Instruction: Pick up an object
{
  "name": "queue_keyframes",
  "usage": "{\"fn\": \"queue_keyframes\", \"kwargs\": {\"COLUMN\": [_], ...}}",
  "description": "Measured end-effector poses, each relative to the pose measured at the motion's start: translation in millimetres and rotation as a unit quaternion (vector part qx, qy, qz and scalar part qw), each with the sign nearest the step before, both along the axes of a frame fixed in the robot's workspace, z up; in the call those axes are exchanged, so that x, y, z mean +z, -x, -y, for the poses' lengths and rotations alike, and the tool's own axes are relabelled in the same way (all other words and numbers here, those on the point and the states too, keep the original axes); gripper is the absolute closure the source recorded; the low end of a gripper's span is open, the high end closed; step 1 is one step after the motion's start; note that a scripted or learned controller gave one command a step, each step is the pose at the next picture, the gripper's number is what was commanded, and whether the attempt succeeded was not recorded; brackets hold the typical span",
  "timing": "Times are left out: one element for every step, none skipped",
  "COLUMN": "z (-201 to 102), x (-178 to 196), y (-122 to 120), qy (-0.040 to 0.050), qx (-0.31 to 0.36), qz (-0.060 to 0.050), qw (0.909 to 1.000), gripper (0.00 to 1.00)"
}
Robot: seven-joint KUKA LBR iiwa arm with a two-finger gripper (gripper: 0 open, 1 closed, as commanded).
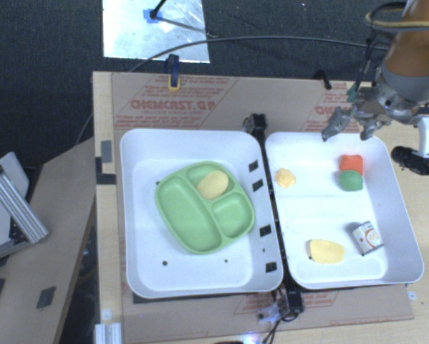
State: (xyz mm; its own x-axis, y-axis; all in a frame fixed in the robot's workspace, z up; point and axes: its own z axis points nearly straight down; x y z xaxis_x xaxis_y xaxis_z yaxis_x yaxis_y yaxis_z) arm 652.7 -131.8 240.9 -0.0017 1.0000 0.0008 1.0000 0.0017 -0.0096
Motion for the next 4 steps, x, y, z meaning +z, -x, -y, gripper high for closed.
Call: {"fn": "queue_keyframes", "kwargs": {"z": [0,-3,-8,-13], "x": [7,-34,-77,-119], "y": [-2,-1,-5,-6], "qy": [0.0007,0.0008,0.0005,0.0004], "qx": [0.001,0.000,0.002,0.003], "qz": [0.006,0.005,0.004,0.004], "qw": [1.0000,1.0000,1.0000,1.0000], "gripper": [0.00,0.00,0.00,0.00]}}
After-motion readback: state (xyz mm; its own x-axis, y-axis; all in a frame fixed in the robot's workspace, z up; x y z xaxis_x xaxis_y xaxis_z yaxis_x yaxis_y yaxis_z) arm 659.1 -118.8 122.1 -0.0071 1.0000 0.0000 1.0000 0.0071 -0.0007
